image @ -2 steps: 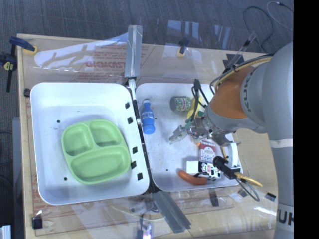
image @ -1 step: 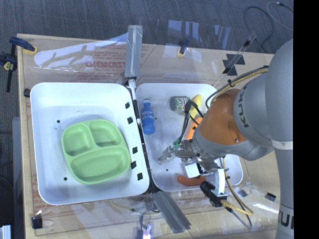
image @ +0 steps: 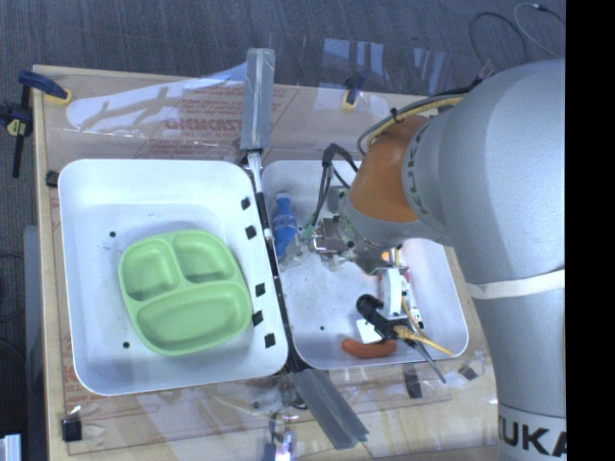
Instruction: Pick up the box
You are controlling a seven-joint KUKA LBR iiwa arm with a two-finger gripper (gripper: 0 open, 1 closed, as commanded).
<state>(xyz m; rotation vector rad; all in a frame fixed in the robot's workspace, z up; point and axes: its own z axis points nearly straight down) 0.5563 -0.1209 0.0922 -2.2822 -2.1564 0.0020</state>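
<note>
The arm's gripper (image: 332,241) is down in the right bin (image: 307,339), can't tell how it's set, and the box (image: 396,291) looks to be just beside it toward the bin's near-right, long axis running front-to-back, next to the sausage (image: 370,348).

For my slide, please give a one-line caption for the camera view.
KUKA arm reaches over the right bin with its clutter; a green divided tray lies in the left bin.
</note>
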